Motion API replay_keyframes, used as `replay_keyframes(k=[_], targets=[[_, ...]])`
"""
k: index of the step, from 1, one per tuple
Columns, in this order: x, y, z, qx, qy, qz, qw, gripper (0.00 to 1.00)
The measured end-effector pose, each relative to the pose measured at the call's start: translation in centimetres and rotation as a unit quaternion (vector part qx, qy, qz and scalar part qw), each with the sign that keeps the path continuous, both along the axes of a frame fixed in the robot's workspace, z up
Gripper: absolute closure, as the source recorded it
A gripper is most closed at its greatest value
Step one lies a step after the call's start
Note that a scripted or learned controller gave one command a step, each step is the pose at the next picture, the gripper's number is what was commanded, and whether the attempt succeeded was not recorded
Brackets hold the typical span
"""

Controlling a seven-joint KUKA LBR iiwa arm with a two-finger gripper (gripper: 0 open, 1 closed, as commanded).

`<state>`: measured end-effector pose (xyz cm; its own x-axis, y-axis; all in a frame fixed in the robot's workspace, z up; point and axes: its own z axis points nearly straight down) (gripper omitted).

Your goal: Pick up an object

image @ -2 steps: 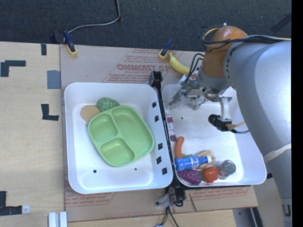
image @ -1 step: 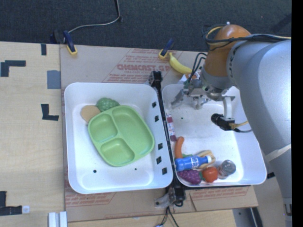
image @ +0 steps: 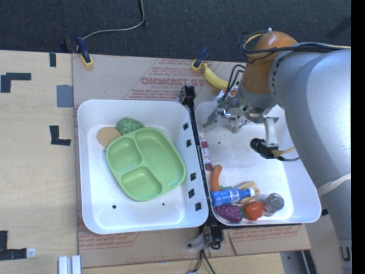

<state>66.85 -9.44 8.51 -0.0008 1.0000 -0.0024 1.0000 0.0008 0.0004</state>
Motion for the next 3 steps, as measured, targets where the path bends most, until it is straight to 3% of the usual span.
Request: replay_keyframes(k=[3], targets=[[0.02,-0.03,0.03,0.0001,0.0,0.0,1.0,0.0]])
